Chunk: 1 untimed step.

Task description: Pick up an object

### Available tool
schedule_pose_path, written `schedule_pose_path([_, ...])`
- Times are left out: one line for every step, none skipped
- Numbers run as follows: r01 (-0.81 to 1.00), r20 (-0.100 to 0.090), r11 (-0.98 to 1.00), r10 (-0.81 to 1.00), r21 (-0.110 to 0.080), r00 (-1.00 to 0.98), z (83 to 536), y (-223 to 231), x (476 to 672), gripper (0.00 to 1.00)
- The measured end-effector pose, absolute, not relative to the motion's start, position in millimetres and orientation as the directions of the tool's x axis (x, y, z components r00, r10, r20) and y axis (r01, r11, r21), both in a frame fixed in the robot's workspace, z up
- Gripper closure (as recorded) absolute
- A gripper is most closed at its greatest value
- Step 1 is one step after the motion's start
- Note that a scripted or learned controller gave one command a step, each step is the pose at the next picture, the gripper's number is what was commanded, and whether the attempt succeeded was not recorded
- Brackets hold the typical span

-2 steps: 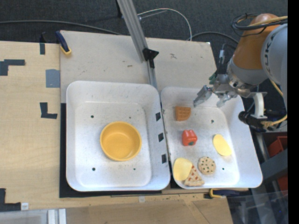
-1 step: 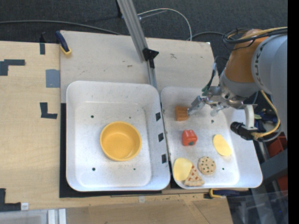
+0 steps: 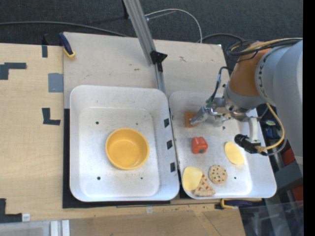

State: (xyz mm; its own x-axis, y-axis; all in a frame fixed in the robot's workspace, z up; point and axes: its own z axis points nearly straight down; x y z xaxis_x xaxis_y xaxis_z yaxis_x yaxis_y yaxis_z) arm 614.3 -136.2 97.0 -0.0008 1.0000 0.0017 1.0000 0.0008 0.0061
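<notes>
1. Nearest in the right bin [image 3: 263, 188]: pizza slice [image 3: 204, 187], cookie [image 3: 217, 174], two yellow chips.
2. Mid-bin: red pepper [image 3: 199, 145].
3. Farthest: orange-brown block [image 3: 190, 118], touching the gripper [image 3: 201, 116] on its left; finger spread unclear.

We take the left white bin [image 3: 74, 132] as our landmark. Touching its right wall sits the second white bin [image 3: 246, 181], and we see small black clips [image 3: 170, 144] along that shared wall. Behind the left bin lies a pale board [image 3: 108, 58]. A grey metal rail [image 3: 140, 23] slants up from the bin's far right corner, with a black bracket [image 3: 158, 58] on it. Beyond the bin's far left corner we find a blue-and-yellow clamp [image 3: 66, 44]. To the bin's left spreads the wooden bench [image 3: 29, 146], bearing black tape marks [image 3: 49, 116] and a grey patch [image 3: 55, 81]. Far behind it, black cables [image 3: 59, 26] cross the dark floor.
</notes>
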Motion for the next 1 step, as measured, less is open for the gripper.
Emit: schedule_pose_path([1.000, -0.001, 0.003, 1.000, 0.012, -0.003, 110.2, -136.4, 615.7, 1.00])
